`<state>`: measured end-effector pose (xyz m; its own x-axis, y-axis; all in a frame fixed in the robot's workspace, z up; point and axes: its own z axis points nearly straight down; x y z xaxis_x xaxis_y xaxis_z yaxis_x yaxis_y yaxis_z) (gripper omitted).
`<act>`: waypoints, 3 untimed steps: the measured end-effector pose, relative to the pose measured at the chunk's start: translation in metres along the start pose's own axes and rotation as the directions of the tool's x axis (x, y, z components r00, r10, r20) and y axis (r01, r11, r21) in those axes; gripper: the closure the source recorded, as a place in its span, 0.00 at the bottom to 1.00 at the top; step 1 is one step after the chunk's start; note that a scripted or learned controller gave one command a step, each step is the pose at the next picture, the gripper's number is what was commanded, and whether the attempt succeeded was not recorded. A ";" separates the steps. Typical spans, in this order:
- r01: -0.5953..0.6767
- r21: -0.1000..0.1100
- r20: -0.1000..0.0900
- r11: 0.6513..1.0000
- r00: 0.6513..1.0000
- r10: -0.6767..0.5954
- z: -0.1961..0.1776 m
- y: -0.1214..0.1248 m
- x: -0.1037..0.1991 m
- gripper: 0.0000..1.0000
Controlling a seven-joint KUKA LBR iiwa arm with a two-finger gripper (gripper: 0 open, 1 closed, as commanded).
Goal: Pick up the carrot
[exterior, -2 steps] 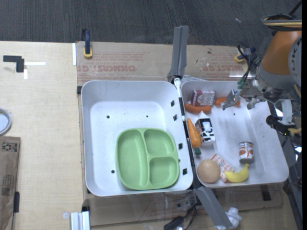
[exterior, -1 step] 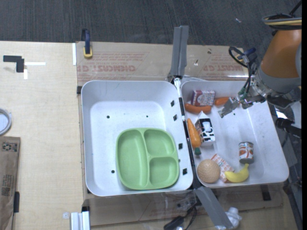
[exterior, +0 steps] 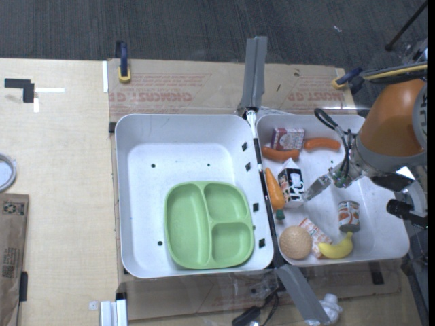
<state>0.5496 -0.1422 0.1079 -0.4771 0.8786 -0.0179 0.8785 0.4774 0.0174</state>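
The carrot (exterior: 274, 189), orange with a green stub at its near end, lies along the left wall of the right bin (exterior: 380, 253). My gripper (exterior: 313, 188) hangs low over the middle of that bin, to the right of the carrot and apart from it. A small black-and-white item (exterior: 292, 184) sits between the two. Nothing shows between the gripper and the carrot that links them.
The right bin also holds a pink box (exterior: 288, 139), two orange sausage-like pieces (exterior: 321, 142), a can (exterior: 348, 216), a banana (exterior: 336, 248) and a beige round thing (exterior: 296, 242). A green divided plate (exterior: 209, 224) lies in the left bin (exterior: 136, 182).
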 end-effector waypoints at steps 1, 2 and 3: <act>0.195 0.012 -0.018 0.981 0.981 -0.194 0.013 0.040 -0.059 0.00; 0.191 0.009 -0.014 0.981 0.981 -0.191 0.002 0.041 -0.060 1.00; 0.037 0.014 -0.015 0.999 0.999 -0.037 -0.062 0.049 -0.047 1.00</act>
<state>0.6133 -0.1594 0.1719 -0.5097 0.8603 -0.0033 0.8603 0.5098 0.0022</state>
